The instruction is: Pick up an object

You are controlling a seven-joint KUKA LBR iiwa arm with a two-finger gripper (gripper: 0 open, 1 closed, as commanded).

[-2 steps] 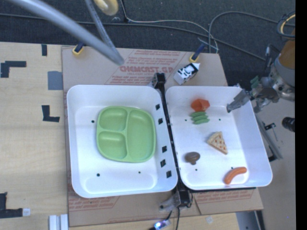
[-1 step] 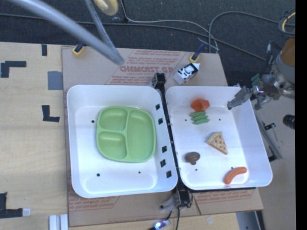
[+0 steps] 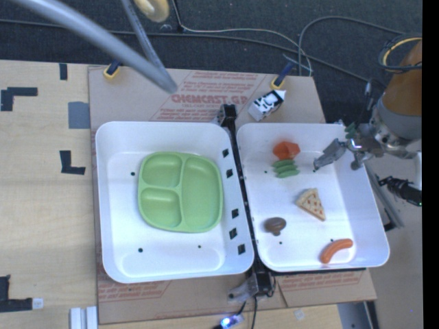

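Two white bins [image 3: 110, 184], one green divided plate [image 3: 181, 191], five toy foods sitting in the right bin: tomato [image 3: 287, 149], green pod [image 3: 286, 169], wedge [image 3: 311, 204], mushroom [image 3: 275, 225], sausage [image 3: 336, 249]

Two white bins are sitting side by side on the bench. A green divided plate [image 3: 181, 191] is lying in the left bin [image 3: 116, 252]. The right bin [image 3: 357, 204] is holding a red piece [image 3: 287, 149] touching a green one [image 3: 286, 168], a pizza slice [image 3: 311, 203], a brown mushroom [image 3: 275, 225] and a sausage [image 3: 336, 249]. The gripper [image 3: 341, 153] is hovering over the right bin's right rim, fingers spread apart, holding nothing.
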